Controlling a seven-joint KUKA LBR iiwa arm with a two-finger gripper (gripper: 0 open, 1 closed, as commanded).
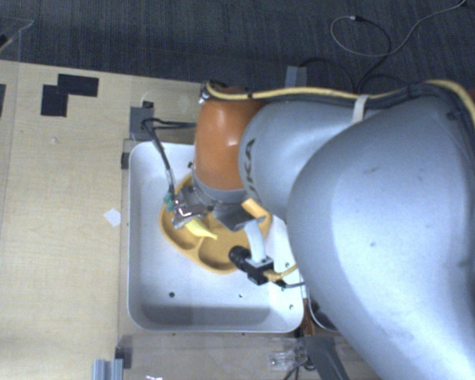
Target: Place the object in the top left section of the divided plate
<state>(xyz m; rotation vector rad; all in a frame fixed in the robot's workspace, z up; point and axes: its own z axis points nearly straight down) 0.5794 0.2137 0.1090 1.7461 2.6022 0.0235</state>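
So the yellow-orange divided plastic plate [188,237] is sitting in the shallow white bin [147,292], and most of it is tucked right under the pincer [194,215]. I only get a crescent of its rim poking out to the pincer's left and below it, plus a bit of one section with a pale yellow patch right under the wrist hardware. Can't make out what that patch is, or whether it's the object I'm meant to place.

As for the pincer itself, I honestly can't tell how it stands or whether it has anything, since the wrist sits square on top of it from this angle.

The orange band [220,148] of the arm is directly above the pincer, and the big grey arm body [380,226] fills everything to the pincer's right, covering that side of the bin. A black cable [161,152] loops down past the pincer's left side. A small black and white bracket [249,262] sticks out just below right of it, over the plate edge.
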